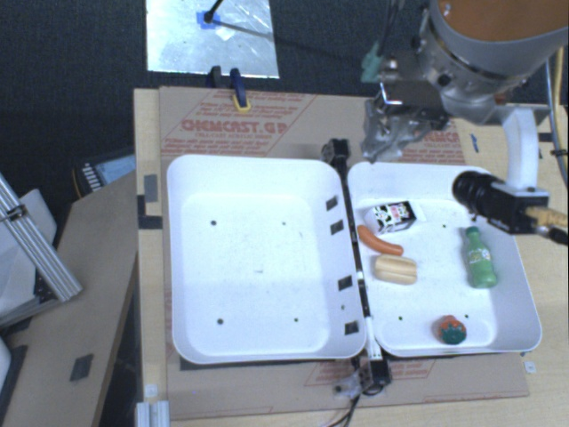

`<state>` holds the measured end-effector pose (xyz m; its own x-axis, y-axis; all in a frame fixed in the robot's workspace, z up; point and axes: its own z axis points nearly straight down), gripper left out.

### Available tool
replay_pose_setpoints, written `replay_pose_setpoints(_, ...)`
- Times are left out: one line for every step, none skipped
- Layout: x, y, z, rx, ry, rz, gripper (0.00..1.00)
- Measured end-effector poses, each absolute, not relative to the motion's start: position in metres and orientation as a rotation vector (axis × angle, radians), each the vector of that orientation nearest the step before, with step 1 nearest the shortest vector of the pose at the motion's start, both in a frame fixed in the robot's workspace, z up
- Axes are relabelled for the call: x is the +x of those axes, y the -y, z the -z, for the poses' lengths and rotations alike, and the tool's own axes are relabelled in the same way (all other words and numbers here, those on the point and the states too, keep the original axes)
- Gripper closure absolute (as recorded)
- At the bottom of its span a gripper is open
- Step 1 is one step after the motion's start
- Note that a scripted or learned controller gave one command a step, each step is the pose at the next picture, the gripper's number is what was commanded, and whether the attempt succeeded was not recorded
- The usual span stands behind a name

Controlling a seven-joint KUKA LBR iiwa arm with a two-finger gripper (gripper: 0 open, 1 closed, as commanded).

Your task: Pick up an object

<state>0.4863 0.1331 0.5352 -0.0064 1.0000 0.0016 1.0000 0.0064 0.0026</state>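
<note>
The right bin [516, 318] holds several small things. A black and white carton [392, 214] lies near its back left. Just in front of it lies an orange sausage [380, 240], and beside that a tan bun [396, 269]. A green bottle [481, 257] lies toward the right. A small orange and teal ball [451, 330] sits near the front. My gripper [388, 140] hangs high over the back edge of the right bin, above and behind the carton, touching nothing.
The left bin [258, 256] stands beside the right one, joined by a row of black clips [348, 256]. A black cylinder on a white bracket [489, 198] overhangs the right bin's back right. Cardboard [240, 124] lies under both bins.
</note>
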Motion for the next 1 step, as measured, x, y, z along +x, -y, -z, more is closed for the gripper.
replay_pose_setpoints(0.4863,-0.1478,-0.5351,2.215,-2.227,-0.005,1.0)
